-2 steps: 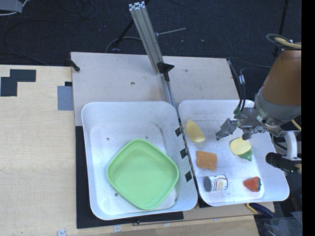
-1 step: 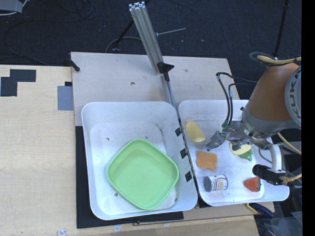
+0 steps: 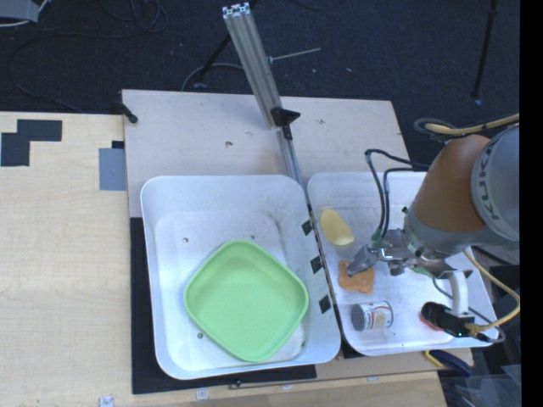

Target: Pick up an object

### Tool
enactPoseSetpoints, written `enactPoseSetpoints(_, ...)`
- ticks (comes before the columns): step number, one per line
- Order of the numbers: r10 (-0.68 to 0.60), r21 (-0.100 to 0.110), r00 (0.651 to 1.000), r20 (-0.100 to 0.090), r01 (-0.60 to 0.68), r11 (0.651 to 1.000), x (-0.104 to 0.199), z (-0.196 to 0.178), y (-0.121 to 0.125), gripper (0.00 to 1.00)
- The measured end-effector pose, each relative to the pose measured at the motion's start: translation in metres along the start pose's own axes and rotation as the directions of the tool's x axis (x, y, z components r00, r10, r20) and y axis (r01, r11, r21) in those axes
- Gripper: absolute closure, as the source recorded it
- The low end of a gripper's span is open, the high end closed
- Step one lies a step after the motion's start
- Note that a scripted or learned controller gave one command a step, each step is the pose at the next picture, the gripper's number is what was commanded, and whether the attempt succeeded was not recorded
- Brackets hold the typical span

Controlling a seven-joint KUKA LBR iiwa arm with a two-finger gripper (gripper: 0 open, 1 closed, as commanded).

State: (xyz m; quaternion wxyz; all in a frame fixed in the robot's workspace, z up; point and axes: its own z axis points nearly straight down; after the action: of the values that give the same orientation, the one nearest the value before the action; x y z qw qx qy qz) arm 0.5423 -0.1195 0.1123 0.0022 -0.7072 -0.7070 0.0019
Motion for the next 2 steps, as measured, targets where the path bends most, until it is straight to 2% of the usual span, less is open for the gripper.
enactPoseSetpoints(1, -0.001, -0.007, 1.0, 0.001, 0.001, 1.0, 0.0, 0.02, 0.001, 0.0)
enactPoseSetpoints(2, 0.001, -0.01, 1.0, 0.002, -0.001, 1.0, -0.001, 0.009, 0.001, 1.0)
